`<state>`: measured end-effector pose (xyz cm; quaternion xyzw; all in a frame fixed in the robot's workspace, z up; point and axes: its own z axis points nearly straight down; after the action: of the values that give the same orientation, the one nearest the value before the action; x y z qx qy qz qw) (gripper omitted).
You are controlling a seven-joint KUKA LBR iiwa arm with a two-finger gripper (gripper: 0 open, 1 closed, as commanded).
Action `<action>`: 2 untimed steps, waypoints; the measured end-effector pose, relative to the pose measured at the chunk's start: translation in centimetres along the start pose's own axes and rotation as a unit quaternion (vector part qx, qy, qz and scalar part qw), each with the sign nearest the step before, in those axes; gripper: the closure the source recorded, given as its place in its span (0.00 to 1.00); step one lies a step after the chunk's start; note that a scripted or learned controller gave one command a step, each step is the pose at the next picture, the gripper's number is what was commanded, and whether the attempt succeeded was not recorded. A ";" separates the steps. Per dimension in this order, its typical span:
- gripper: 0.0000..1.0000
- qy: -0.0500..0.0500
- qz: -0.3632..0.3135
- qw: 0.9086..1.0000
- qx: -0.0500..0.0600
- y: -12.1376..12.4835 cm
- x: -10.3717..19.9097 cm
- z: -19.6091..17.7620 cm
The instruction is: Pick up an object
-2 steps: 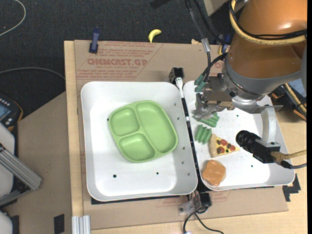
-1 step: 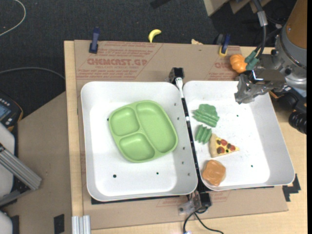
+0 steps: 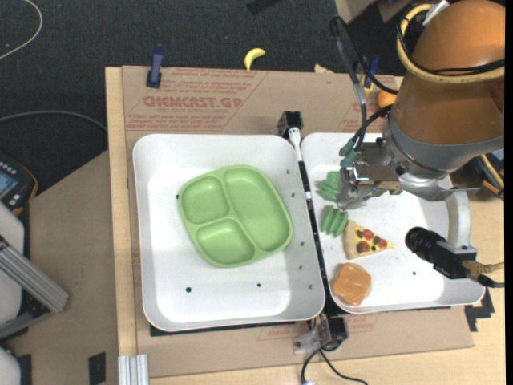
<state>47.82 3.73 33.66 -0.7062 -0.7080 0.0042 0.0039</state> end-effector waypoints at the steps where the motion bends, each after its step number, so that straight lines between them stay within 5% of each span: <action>1: 1.00 0.001 -0.001 1.000 -0.004 0.1 3.2 0.2; 2: 1.00 0.000 0.004 1.000 -0.013 0.1 -1.3 -11.1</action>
<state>48.04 2.39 44.75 -0.7087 -0.7055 -0.0056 -0.0053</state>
